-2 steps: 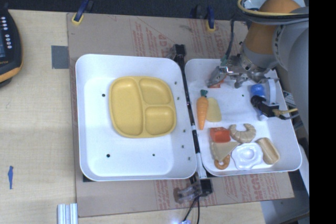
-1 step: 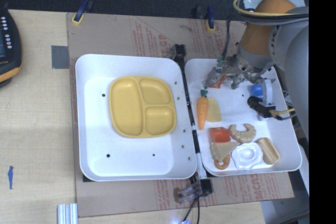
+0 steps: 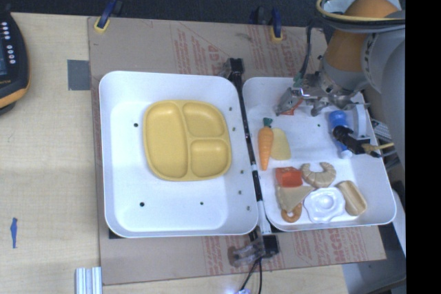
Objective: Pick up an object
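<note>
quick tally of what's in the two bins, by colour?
Yellow: 2, the tray in the left bin and a pale slice in the right bin
Orange: 1, carrot
Red: 1, block
Tan: 3, croissant, bun, wedge
White: 1, egg
Total: 8

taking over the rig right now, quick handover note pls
Claw: low over the far end of the right bin, nothing visibly between its fingers; open or shut can't be told from this view.
Things: carrot, yellow slice, red piece, croissant, pizza slice, fried egg and bread roll all lie in the right bin. Yellow tray sits in the left bin.
Done: nothing picked up yet.
Left: grasp one object and lift it.
</note>
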Controlling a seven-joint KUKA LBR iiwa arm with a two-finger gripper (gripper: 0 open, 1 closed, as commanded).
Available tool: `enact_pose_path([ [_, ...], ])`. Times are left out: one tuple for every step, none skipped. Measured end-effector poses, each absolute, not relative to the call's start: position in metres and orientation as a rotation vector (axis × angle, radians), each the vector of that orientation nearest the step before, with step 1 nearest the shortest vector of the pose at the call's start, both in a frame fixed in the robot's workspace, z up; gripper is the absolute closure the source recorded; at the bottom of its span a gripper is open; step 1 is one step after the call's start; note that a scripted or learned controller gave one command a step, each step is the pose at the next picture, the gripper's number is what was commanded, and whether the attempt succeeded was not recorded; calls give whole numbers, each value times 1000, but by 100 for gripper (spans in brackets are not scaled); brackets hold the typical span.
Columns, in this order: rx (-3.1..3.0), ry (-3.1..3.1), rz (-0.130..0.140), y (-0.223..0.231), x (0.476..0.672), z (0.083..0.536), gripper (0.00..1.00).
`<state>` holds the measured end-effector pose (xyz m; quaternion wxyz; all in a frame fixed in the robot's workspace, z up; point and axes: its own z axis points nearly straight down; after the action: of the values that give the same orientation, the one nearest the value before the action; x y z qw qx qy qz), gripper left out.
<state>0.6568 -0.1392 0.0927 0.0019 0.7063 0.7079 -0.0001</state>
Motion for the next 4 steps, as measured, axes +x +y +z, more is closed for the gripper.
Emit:
enact_pose_path([
  [2218, 2230, -5, -125, 656, 92, 0],
  [2217, 2219, -1, -162, 657, 93, 0],
  [2215, 2223, 0, -160, 657, 93, 0],
  [2214, 2226, 12, -186, 659, 94, 0],
])
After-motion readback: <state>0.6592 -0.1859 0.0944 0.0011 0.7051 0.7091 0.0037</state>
